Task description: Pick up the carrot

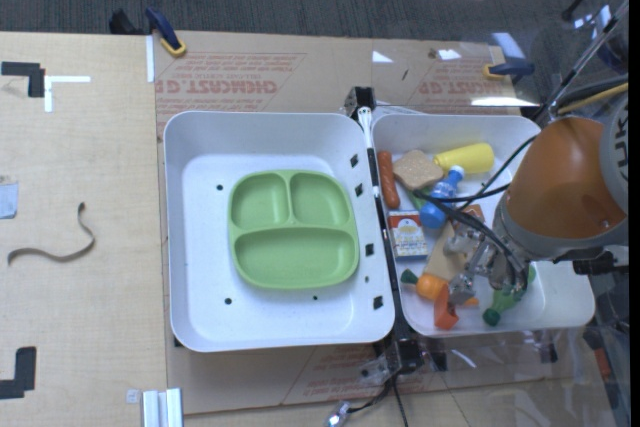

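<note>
A: One relation matters: the carrot (440, 300) lies in the right bin (560, 310), near its front-left corner, just beside the hand (468, 283) and toward the divided green plate (293, 229) in the left bin (190, 245).

B: Long axis?

A: Stubby orange body at about (432, 286), a redder piece trailing toward the front wall. I judge it roughly front-to-back, slightly slanted, though clutter blurs the outline.

B: Hand state?

A: Cannot tell. Cables and the wrist mask the tips. Nothing visibly gripped.

B: So the coming move?

A: Likely a small shift left, then down.
</note>
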Motion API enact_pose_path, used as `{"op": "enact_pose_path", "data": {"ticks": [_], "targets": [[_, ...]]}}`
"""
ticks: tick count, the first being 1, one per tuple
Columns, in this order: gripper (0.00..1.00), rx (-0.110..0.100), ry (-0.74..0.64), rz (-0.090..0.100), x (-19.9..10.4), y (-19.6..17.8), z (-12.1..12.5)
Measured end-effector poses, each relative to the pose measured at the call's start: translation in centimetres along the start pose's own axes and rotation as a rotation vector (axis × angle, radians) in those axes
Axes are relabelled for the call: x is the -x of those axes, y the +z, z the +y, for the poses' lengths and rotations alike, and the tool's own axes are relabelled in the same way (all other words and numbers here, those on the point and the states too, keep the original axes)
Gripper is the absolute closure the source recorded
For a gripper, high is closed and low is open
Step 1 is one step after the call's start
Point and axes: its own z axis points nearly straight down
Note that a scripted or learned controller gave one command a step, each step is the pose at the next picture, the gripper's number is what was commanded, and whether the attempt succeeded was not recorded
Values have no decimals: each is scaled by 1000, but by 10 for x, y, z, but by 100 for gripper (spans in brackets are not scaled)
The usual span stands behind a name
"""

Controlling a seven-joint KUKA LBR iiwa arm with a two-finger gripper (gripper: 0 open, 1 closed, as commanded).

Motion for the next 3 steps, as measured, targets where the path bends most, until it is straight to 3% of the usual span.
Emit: {"op": "enact_pose_path", "data": {"ticks": [1,2,3], "targets": [[0,2,426,-2,-1,0,7],[100,3,423,0,-1,-10,8],[100,-9,420,14,-32,-94,79]]}}
